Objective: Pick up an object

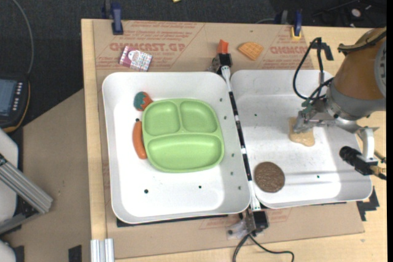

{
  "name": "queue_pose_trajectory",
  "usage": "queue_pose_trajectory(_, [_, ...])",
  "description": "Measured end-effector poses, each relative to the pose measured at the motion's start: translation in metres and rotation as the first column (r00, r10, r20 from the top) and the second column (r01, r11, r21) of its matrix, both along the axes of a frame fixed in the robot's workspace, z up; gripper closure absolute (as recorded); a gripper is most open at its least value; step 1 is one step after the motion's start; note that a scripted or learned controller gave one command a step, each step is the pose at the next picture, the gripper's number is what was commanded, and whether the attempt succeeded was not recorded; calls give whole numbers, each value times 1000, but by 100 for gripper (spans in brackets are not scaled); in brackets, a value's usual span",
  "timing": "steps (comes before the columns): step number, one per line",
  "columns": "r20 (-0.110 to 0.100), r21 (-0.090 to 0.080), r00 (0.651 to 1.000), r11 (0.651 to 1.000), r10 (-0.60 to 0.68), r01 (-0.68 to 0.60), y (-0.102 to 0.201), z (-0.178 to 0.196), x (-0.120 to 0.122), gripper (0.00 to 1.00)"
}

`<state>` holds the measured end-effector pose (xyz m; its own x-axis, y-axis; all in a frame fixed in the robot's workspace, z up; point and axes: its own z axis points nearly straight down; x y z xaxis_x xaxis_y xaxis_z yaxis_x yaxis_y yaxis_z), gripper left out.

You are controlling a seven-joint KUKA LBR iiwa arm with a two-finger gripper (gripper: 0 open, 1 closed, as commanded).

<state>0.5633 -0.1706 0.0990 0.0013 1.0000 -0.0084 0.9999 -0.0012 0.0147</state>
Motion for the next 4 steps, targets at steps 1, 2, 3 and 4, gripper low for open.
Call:
queue_pose_trajectory(1, [0, 0, 1000, 1000, 0, 0, 0, 0, 0, 0])
queue_pose_trajectory(2, [-13, 7, 1000, 1000, 1, -1, -10, -15, -1, 0])
queue_pose_trajectory(3, [-10, 6, 1000, 1000, 1, -1, -10, -4, 0, 100])
queue_pose_trajectory(4, [-12, 6, 1000, 1000, -1, 1, 58, -13, -10, 100])
